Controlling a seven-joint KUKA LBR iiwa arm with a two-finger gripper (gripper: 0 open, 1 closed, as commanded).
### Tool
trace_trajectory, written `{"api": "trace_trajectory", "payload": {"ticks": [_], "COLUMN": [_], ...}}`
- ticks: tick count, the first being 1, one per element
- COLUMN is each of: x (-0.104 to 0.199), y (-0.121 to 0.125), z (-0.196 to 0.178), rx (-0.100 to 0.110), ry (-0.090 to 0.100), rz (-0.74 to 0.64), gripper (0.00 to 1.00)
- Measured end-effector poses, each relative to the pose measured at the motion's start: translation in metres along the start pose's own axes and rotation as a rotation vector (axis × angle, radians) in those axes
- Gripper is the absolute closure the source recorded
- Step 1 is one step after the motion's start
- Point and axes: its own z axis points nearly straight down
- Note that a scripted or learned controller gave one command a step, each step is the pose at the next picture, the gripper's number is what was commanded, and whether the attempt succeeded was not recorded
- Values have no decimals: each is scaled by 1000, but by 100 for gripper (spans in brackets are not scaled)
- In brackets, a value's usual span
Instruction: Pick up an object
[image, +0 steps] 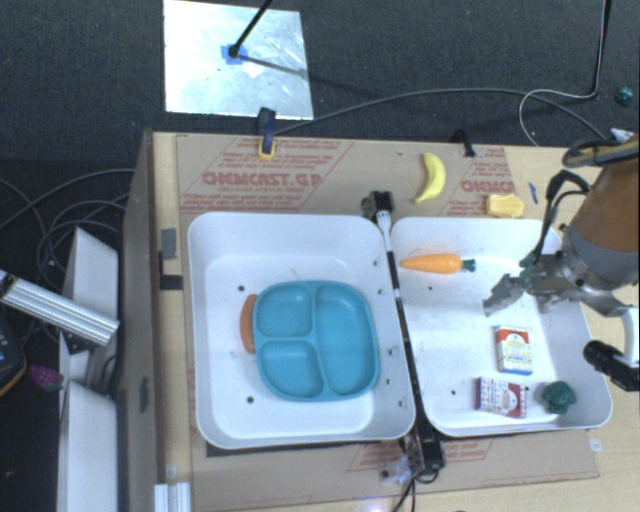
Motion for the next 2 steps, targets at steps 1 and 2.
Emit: {"api": "trace_trajectory", "payload": {"ticks": [1,2], "x": [-39,-36], "y": [-10,-13], "z": [52,117], "rx": [2,-2], "ry": [-1,-2], "rz": [2,3], "gripper": [0,0]}}
